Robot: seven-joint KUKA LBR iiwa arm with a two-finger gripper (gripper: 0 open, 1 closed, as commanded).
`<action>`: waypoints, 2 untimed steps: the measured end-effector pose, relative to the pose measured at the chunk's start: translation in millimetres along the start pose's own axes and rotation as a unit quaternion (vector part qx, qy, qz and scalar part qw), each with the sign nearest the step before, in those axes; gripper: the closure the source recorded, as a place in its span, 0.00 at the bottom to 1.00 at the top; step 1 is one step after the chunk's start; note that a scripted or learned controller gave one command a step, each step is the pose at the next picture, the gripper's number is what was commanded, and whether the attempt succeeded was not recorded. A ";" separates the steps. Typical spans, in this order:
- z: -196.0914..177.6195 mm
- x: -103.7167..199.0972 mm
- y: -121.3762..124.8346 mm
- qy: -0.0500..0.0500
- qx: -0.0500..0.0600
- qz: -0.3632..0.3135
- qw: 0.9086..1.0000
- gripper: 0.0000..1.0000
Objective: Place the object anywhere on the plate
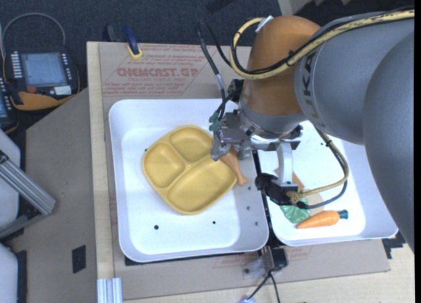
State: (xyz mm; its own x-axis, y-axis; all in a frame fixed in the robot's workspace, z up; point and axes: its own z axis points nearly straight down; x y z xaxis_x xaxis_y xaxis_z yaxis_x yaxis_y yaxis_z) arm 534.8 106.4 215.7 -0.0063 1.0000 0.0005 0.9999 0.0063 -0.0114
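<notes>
A yellow plate point(187, 170) with three compartments lies in the left white bin point(131, 163). My gripper point(225, 150) hangs over the plate's right rim, under the orange wrist band. A small orange carrot-like object point(235, 169) sticks out from between the fingers, slanting down to the right, just past the plate's edge and above the bin floor. The fingers are shut on its upper end.
The right white bin point(342, 163) holds a toy carrot point(321, 219) with a green top point(293, 213) near its front edge, and another orange piece point(297, 181) beside my cable. The grey arm covers much of the right bin. A cardboard sheet point(164, 65) lies behind the bins.
</notes>
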 end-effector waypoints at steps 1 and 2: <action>4.7 36.6 -15.4 0.000 -0.001 0.001 1.000 1.00; 4.0 40.7 -16.3 -0.001 -0.002 0.002 1.000 1.00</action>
State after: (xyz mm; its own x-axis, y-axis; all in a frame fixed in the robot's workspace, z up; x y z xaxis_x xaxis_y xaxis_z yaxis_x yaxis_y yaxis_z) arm 518.2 147.0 211.9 -0.0019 1.0000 -0.0015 1.0000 0.0019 -0.0079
